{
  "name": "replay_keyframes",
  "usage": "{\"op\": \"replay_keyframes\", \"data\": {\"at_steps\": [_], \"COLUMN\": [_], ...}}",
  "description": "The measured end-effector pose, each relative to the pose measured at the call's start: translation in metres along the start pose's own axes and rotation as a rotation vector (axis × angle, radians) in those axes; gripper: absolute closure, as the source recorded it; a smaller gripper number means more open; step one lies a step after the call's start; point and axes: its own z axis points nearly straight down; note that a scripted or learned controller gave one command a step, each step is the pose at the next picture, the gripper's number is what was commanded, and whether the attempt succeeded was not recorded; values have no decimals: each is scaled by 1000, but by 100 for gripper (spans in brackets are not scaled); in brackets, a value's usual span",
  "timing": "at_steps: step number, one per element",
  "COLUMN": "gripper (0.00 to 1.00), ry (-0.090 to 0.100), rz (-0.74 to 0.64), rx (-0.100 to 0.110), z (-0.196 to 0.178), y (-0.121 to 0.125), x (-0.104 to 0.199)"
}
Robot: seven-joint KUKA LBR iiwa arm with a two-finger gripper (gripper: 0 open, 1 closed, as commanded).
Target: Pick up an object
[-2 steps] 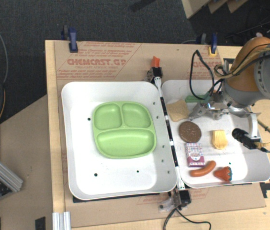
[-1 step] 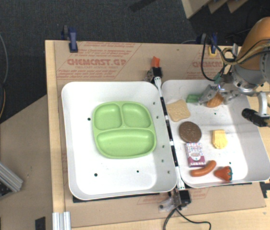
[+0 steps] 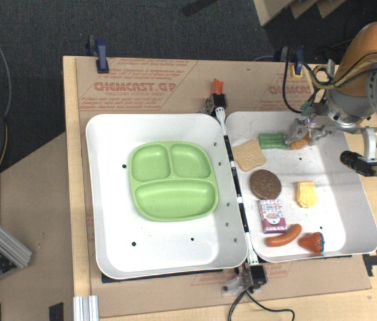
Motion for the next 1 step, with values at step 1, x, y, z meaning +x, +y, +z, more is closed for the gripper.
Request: {"op": "replay_keyframes", "data": {"at_steps": [1], "gripper": [100], "ry": [6], "rz": [-4], "rx": [-9], "z": [-40], "y": [-78], "x": [66]}}
